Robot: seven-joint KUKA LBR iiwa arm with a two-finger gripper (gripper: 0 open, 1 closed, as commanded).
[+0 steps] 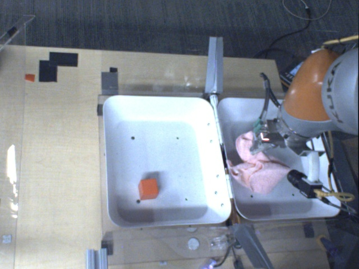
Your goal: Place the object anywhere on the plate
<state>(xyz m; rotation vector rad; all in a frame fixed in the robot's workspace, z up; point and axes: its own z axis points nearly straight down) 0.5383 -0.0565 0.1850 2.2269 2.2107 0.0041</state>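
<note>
- While the arm [320, 91] reaches in from the right, the camera view puts its gripper [263, 138] low over the right bin [269, 206], right at a crumpled pink cloth [257, 167]; whether it touches the cloth I cannot tell.
- Whether the jaws stand open or closed cannot be told: the wrist hides them.
- An orange block [148, 189] lies alone in the left bin [162, 116], toward its near side, well apart from the gripper.
- No plate is recognisable on the tabletop [56, 167] or in either bin.
- By my judgement the task is barely begun: which thing is meant is unclear, nothing is visibly held, and the pick, carry and placing all remain.
</note>
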